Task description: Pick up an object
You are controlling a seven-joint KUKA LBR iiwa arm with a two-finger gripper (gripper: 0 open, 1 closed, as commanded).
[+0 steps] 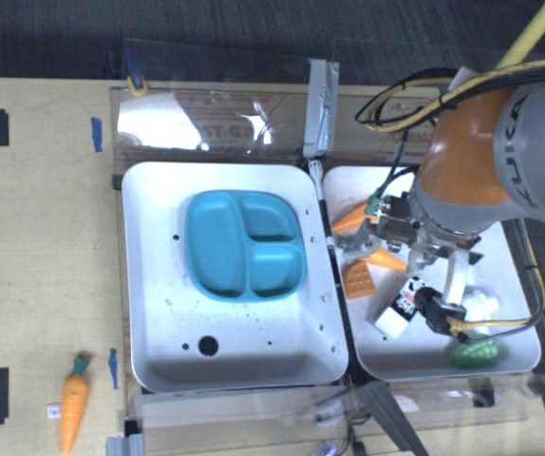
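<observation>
My gripper (366,240) hangs low over the left side of the right bin (519,255), under the grey arm with its orange band. Around it lie orange pieces: one (348,220) just behind it, a ridged block (358,279) in front of it, and a thin wedge (387,260) to its right. Whether any of them is touched cannot be made out. A green knobbly object (475,352) rests at the bin's front right. Just behind that lies a white object (482,304).
The left bin (149,283) holds a blue divided plate (245,243) and a small dark round spot (208,346) near its front. A toy carrot (73,402) lies on the bench outside, front left. A clear panel stands behind the bins.
</observation>
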